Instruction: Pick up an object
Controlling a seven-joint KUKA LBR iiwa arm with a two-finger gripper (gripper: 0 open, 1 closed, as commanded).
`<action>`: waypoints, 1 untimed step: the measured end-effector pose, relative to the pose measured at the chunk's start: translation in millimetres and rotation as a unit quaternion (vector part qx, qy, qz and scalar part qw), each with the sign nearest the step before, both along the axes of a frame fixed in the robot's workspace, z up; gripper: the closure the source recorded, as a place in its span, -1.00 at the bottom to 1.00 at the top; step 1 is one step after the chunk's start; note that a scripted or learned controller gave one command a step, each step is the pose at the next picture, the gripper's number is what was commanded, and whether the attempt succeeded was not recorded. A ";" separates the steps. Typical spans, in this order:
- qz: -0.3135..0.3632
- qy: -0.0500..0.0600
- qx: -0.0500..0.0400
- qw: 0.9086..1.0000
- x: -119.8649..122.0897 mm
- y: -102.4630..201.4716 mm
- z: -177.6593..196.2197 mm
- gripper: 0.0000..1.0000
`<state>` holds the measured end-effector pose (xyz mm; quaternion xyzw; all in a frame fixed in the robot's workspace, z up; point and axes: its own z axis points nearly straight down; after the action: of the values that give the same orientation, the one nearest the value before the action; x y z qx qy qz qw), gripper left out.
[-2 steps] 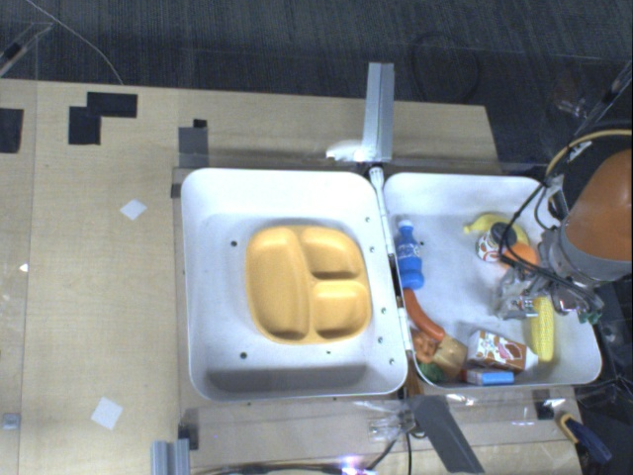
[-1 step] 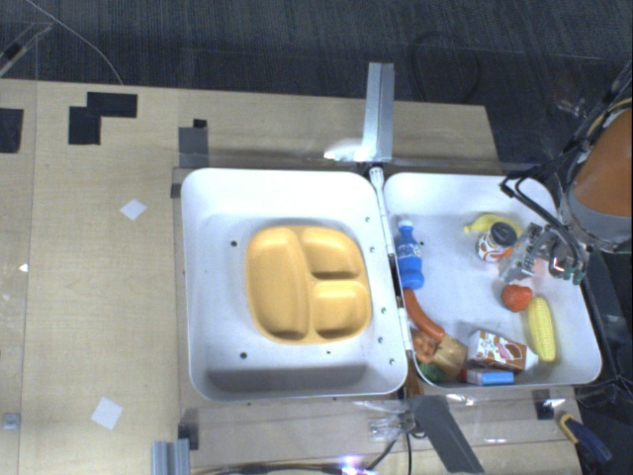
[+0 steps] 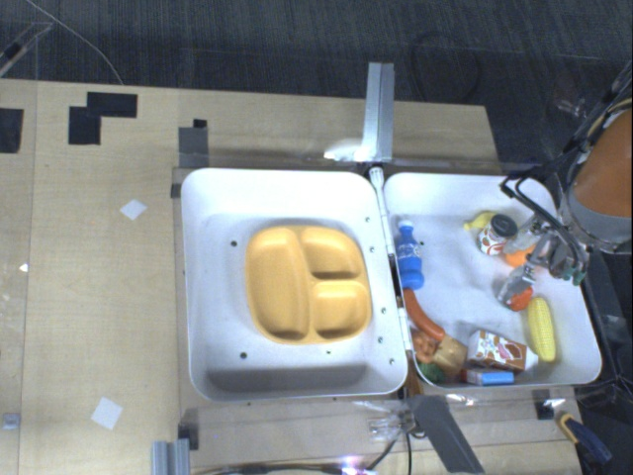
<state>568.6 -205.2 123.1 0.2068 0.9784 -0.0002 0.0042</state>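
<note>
The tabletop (image 3: 89, 295) carries two shallow white bins side by side, with a metal post (image 3: 380, 112) standing at the far edge between them. The left bin (image 3: 213, 364) holds a yellow divided tray (image 3: 305, 283) lying flat near its middle. The right bin (image 3: 584, 359) holds the small things. The arm (image 3: 605, 171) comes in over its right edge, and the gripper (image 3: 534, 265) hangs low over the right half of this bin; whether it is open or closed cannot be told, and nothing can be seen held in it. Just beside the gripper toward the near right corner lies a yellow corn cob (image 3: 541, 329). Along the left wall lies a blue bottle (image 3: 408, 257), and nearer the front edge an orange-red carrot-like piece (image 3: 423, 317) runs on from it. At the near edge sit a small printed carton (image 3: 497, 349) and a brown lump (image 3: 447, 355) close to each other. Toward the far side, left of the gripper, a yellow toy with a dark cap (image 3: 492, 230) rests on the bin floor, with a small orange piece (image 3: 516, 258) touching it
</note>
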 end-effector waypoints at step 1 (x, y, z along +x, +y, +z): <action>-0.062 -0.001 0.001 0.998 66.7 0.4 -12.3 -1.00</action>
<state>635.3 -204.8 110.8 0.2673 0.9636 0.0002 0.0049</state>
